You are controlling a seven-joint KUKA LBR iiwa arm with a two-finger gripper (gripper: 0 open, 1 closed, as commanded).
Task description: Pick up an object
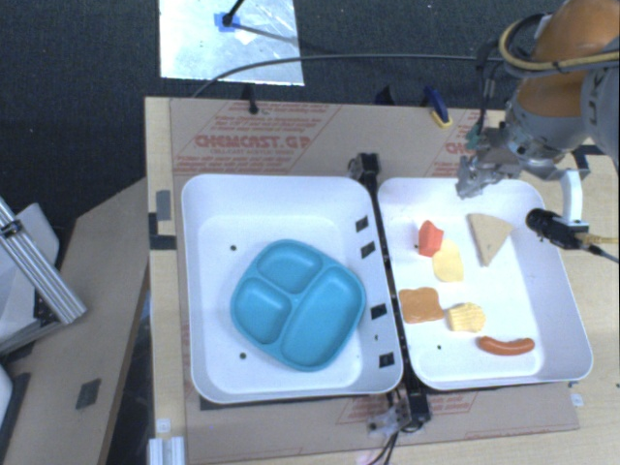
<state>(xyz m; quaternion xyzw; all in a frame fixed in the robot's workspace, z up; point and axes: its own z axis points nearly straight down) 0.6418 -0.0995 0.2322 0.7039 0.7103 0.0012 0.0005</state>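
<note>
Camera view: the grey two-finger gripper (472,184) hovers over the right white bin's (562,303) back rim, fingers apparently closed and empty, so descent toward the tan wedge-shaped piece (487,235) comes next.

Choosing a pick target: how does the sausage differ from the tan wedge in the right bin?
The sausage is long, thin, rounded and orange-red; the tan wedge is flat, triangular and pale beige. The sausage lies crosswise near the bin's front edge; the wedge sits near the back, closer to the pincer. Both lie flat in the right bin, apart from other items.
</note>
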